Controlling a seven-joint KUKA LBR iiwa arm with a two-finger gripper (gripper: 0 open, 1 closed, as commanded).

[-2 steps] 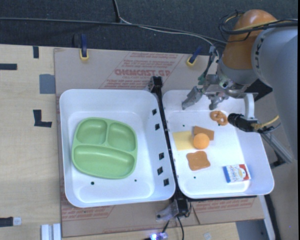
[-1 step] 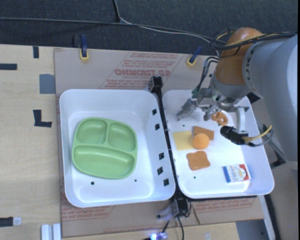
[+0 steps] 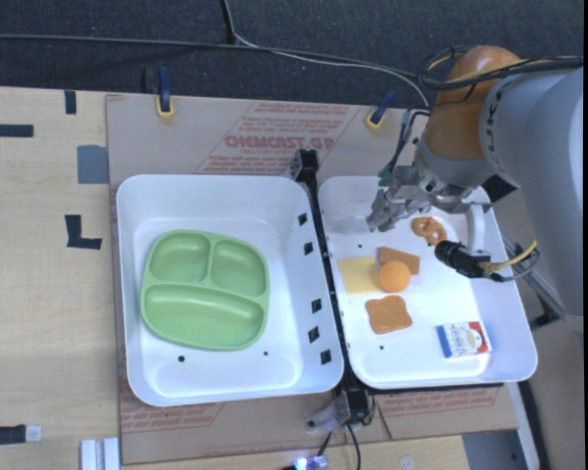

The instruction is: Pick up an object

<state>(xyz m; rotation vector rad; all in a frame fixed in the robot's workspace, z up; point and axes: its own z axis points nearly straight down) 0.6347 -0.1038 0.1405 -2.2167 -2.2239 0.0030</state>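
My gripper (image 3: 384, 215) hangs over the upper middle of the right bin (image 3: 490, 365), pointing down toward its floor. Just below it lie a yellow cheese slice (image 3: 356, 274), an orange ball (image 3: 394, 276) and a brown toast piece (image 3: 399, 258) partly behind the ball. A small pretzel (image 3: 429, 229) sits to the gripper's right. A second toast slice (image 3: 388, 313) rests lower down, and a blue and white carton (image 3: 463, 340) lies at the lower right. Nothing shows between the fingers.
The left bin (image 3: 157, 360) holds a green divided plate (image 3: 206, 289). A black divider (image 3: 318, 282) runs between the bins. The arm's grey body (image 3: 534, 164) and a black cable (image 3: 475, 260) hang over the right bin's right side.
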